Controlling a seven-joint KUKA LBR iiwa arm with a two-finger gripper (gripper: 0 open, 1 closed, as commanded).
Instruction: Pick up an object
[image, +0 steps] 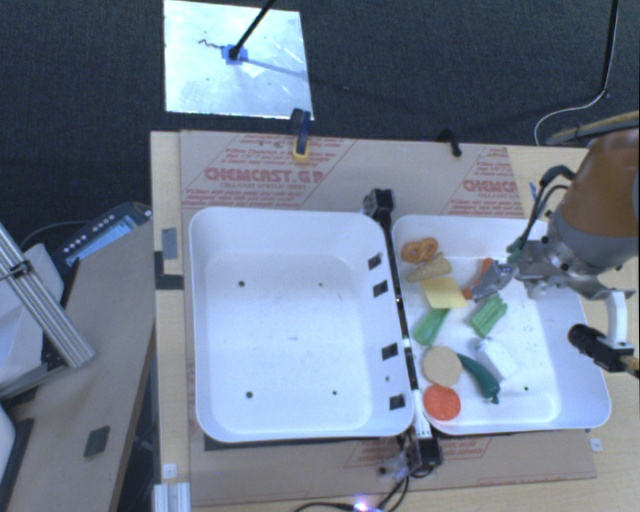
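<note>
The pincer (492, 283) hangs low in the right bin (575, 400), its tip beside the small orange piece (484, 270) and just above the light green block (488, 316); whether it is released or clenched I cannot tell. That block lies directly below-left of the tip, its long axis slanting up to the right, so a short drop looks enough.

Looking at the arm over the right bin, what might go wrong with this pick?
The gripper sits among crowded toys: the green block, yellow block and an orange piece lie close together, so it might catch two or nudge one aside. Things pushed toward the right bin wall could become harder to grasp.
</note>
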